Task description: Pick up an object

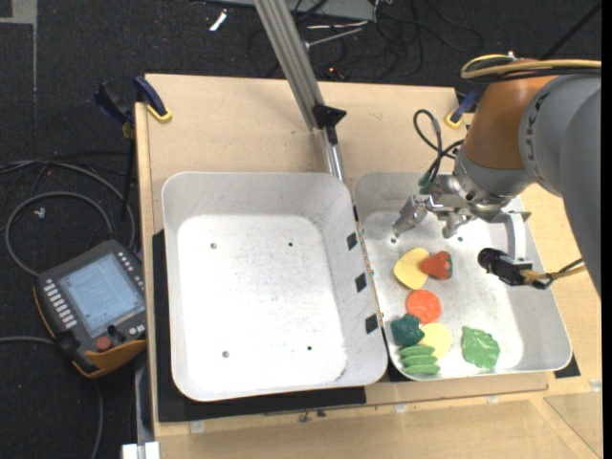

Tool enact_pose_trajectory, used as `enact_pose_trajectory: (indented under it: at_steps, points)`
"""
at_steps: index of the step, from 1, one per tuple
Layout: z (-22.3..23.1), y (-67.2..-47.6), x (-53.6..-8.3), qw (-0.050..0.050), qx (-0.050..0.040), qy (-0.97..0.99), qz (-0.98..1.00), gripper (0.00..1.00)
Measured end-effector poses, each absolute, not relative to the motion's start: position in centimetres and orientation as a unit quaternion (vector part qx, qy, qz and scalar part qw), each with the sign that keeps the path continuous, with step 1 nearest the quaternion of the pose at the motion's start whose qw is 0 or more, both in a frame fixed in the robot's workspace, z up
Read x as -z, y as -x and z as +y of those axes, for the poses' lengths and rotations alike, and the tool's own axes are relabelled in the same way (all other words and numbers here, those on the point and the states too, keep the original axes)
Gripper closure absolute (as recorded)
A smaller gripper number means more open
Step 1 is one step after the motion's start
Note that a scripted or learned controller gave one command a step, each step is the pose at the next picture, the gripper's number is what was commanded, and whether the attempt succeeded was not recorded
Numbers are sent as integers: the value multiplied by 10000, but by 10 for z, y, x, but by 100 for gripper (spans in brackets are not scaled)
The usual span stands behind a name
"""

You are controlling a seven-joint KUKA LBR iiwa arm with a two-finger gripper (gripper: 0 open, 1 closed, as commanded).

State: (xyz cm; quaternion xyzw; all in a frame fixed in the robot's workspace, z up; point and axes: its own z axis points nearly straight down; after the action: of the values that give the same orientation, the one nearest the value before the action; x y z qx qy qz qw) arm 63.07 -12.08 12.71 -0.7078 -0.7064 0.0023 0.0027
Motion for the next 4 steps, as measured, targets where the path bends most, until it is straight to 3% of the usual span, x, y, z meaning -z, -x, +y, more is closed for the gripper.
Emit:
enact_pose_trajectory:
  at_steps: [1, 2, 3, 4]
  points:
    - [-120, -630, -93, 13, -12, 7074, -7068, 0]
    - [-120, -632, -106, -9, 6, 7077, -7065, 100]
    - [-120, -625, -153, -21, 16, 7077, -7065, 100]
    - [-120, -631, -216, -34, 23, 7062, -7080, 100]
